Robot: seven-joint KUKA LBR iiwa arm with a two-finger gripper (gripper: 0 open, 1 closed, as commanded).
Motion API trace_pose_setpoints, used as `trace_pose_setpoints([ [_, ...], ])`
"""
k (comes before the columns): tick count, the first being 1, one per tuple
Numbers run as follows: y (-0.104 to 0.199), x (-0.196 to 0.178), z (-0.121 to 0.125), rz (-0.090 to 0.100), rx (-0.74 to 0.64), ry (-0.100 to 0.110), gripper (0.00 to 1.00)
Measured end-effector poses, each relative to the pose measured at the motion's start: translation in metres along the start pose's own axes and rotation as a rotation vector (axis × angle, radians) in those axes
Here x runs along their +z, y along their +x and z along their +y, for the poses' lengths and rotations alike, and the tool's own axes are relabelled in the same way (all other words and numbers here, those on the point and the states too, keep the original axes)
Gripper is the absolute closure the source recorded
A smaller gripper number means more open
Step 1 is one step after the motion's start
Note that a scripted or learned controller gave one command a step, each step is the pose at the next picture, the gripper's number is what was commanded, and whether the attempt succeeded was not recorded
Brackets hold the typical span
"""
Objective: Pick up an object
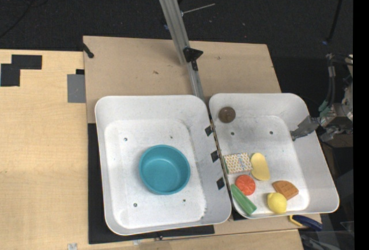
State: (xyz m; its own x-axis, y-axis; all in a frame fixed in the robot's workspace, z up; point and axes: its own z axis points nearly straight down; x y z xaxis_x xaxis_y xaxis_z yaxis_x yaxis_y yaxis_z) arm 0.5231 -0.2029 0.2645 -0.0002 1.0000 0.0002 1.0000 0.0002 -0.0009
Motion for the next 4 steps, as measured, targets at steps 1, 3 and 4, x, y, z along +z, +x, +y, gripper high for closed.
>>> trace_pose_setpoints([
  [1,0.004,0.053,-0.01,0.001,0.0,0.005,0.0],
  [3,0.011,0.168,-0.011,0.001,0.0,0.004,0.0],
  [4,0.009,0.156,-0.01,0.0,0.002,-0.001,1.0],
])
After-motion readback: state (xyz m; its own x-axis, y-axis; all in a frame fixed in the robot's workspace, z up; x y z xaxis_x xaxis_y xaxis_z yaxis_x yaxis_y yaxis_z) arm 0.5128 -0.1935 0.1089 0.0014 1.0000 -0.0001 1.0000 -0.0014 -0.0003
